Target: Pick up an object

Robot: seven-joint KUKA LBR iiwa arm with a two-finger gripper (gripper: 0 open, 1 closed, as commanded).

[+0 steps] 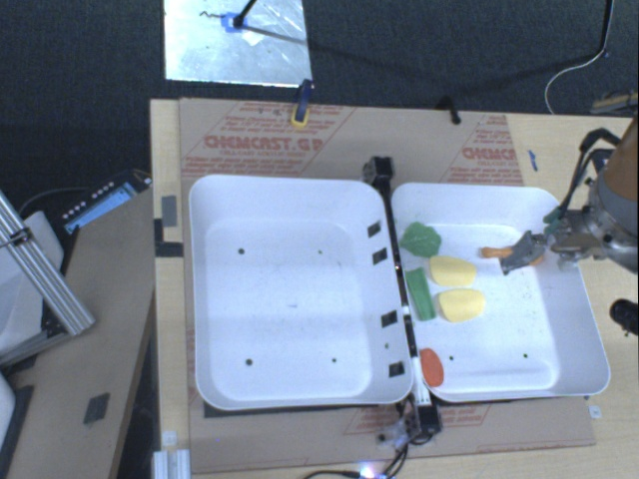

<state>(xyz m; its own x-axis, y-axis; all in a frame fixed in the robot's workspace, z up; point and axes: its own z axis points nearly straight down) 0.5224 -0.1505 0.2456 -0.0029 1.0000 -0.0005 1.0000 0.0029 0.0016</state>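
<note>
The right bin (569, 357) holds several toy foods. A green leafy piece (420, 238) lies near its left wall. Two yellow pieces (452, 270) (461, 305) sit beside a long green piece (419, 293). A red-orange piece (431, 367) rests near the front left corner. My gripper (519, 252) is low over the bin's right half, reaching in from the right. A small orange piece (491, 252) pokes out at the gripper's tip. Whether it is gripped is hidden.
The left bin (215, 267) stands beside the right one, with a black hinge strip (394, 287) between them. Both rest on a cardboard sheet (260, 133). A shiny metal plate (235, 28) lies on the floor at the back.
</note>
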